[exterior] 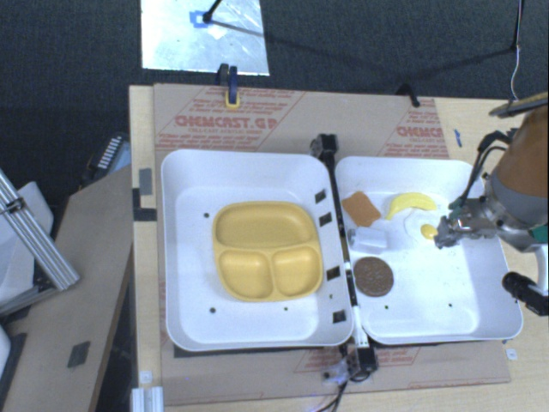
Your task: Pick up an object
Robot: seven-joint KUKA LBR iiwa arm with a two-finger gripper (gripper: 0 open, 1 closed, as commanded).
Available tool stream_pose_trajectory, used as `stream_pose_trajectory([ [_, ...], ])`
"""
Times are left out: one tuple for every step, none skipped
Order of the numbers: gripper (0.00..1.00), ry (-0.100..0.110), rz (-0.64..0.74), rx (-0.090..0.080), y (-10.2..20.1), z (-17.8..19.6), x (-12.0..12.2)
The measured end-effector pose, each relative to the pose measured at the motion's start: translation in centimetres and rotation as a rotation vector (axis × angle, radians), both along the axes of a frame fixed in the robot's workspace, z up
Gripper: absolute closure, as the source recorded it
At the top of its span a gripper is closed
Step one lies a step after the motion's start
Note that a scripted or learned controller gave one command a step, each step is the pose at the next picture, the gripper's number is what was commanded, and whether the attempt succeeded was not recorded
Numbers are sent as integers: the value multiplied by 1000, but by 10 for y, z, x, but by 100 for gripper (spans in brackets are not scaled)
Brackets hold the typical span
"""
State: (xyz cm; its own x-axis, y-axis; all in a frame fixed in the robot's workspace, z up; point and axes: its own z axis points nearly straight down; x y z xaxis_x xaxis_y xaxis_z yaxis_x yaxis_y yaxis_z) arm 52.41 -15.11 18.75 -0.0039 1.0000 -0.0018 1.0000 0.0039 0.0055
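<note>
Camera view: my gripper [446, 233], fingers' spread indiscernible, hovers just right of the yellow piece [428, 230], below the banana [411, 202]. I risk nudging the piece aside.

A robotics lab; taped cardboard bench [283, 114], twin white bins [184, 230], cabling.

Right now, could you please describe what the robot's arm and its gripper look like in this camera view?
The grey arm has a rounded body with a broad orange band above the wrist. A thin dark cable loops along its upper side. The small two-finger gripper at its tip is dark grey metal, compact and angular. A black rounded part sits lower down near the right white bin.
</note>
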Motion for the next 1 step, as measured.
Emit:
stream_pose_trajectory([
  [100, 0, 1, 0, 0, 38, 2],
])
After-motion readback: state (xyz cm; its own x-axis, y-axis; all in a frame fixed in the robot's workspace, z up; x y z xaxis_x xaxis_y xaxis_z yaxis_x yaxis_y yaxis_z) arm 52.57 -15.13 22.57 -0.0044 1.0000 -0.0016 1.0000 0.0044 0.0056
